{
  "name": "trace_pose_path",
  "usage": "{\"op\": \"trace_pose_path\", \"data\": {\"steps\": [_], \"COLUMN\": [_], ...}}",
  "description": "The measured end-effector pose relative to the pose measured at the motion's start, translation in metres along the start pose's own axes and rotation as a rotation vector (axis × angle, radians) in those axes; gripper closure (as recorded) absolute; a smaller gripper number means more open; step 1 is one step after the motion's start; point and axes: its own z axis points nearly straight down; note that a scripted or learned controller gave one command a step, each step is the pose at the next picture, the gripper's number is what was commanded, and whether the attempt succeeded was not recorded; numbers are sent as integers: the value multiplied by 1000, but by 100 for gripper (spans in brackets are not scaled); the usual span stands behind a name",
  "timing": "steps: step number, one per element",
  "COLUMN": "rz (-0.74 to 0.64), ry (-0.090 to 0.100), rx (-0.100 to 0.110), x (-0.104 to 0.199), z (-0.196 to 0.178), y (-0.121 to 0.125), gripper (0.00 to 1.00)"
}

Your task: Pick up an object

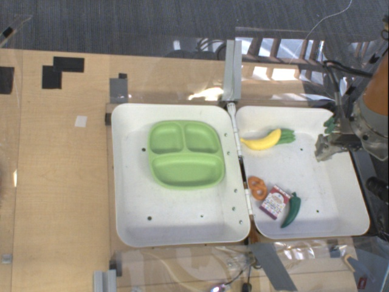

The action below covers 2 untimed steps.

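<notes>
The arm reaches in at the right edge of the frame, and its hand (328,146) hangs over the right side of the right bin (340,224). I cannot tell from here whether it is open or closed, and nothing shows in its grasp.

The things it could take all lie in that bin. A banana (262,140) with a green tip rests in the upper left, near the divider. Lower down, close together, are a pretzel (257,187), a small red packet (275,202) and a green pepper (291,210); the packet and pepper look to be touching. The left bin (130,181) carries a green divided plate (185,153).

The hand is well apart from every piece, so any pick needs a move leftward first. I'd judge the cluster the risky choice: coming down there could nudge a neighbour, or catch two things at once. The banana stands alone, but its curved, smooth skin could slip out if taken off-centre.
</notes>
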Motion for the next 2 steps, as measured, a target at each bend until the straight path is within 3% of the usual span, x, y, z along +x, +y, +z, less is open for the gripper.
{"op": "trace_pose_path", "data": {"steps": [1, 2], "rz": [0, -95], "ry": [0, 1], "rx": [0, 7], "x": [0, -1], "z": [0, 153], "y": [0, 96], "gripper": [0, 0]}}
